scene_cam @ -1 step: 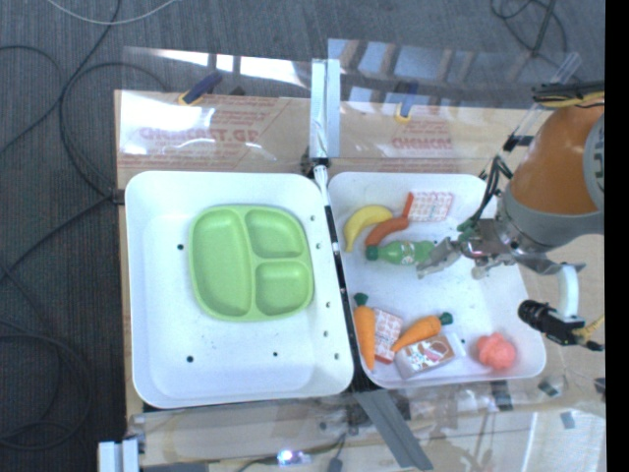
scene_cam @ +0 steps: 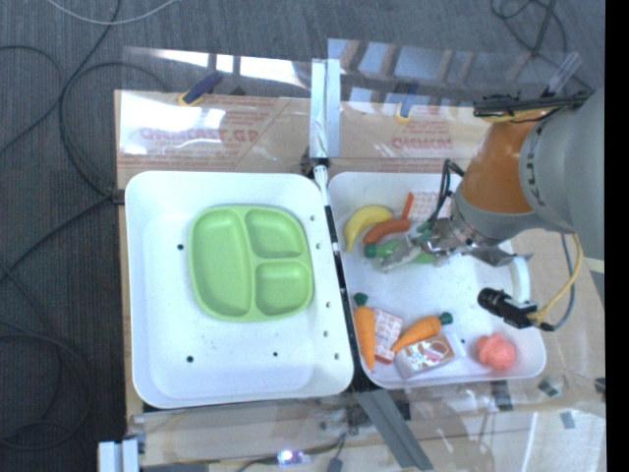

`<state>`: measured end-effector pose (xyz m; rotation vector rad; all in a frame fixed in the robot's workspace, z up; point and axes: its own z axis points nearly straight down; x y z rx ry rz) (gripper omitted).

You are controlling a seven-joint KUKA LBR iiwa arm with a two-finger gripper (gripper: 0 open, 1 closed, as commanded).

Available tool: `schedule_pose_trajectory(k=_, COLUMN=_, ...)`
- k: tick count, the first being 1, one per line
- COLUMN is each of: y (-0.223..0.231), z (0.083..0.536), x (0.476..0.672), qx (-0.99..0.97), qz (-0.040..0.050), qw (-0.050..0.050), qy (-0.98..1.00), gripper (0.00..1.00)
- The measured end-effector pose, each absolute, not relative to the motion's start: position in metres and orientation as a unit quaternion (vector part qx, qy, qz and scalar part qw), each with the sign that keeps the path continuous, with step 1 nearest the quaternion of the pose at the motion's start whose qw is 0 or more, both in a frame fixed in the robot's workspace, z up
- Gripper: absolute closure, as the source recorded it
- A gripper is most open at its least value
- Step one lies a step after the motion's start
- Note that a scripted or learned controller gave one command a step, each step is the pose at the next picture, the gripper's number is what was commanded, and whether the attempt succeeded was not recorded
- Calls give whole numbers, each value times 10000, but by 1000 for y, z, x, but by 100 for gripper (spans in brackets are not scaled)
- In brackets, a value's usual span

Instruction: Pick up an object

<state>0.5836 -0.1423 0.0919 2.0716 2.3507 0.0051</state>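
On the surface (scene_cam: 133, 136) the left bin (scene_cam: 147, 362) holds a green divided plate (scene_cam: 251, 262) with three compartments, set slightly toward 12 o'clock of the bin's middle. The right bin (scene_cam: 442, 180) carries the toys. At its 10 o'clock lies a yellow banana (scene_cam: 362, 222), touching a red-orange sausage-like piece (scene_cam: 388, 228) and a green piece (scene_cam: 381, 250) just below it; their outlines run together and are hard to separate. At 7 o'clock a carrot (scene_cam: 365, 330) lies beside a small printed packet (scene_cam: 386, 324). A second carrot (scene_cam: 420, 329) rests at 6 o'clock, partly over a red-and-white carton (scene_cam: 428, 354). A pink ball (scene_cam: 495, 351) sits at 5 o'clock. The arm (scene_cam: 550, 175) enters from 3 o'clock, cut off at the frame's edge, and its orange band hides part of the bin's rim. The jaws (scene_cam: 413, 251) sit low among the banana cluster, touching the green piece; whether they are wide, narrow or holding anything cannot be told.
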Motion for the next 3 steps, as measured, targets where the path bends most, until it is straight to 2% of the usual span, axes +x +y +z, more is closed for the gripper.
schedule_pose_trajectory(k=1, y=-135, z=90, x=659, qx=6844, qz=-33, qw=-10, qy=7291, gripper=0)
schedule_pose_trajectory(k=2, y=-136, z=98, x=658, qx=6839, qz=-67, qw=-16, qy=7295, gripper=100)
schedule_pose_trajectory(k=3, y=-49, z=183, x=668, qx=7293, qz=-15, qw=3, qy=6842, gripper=100)
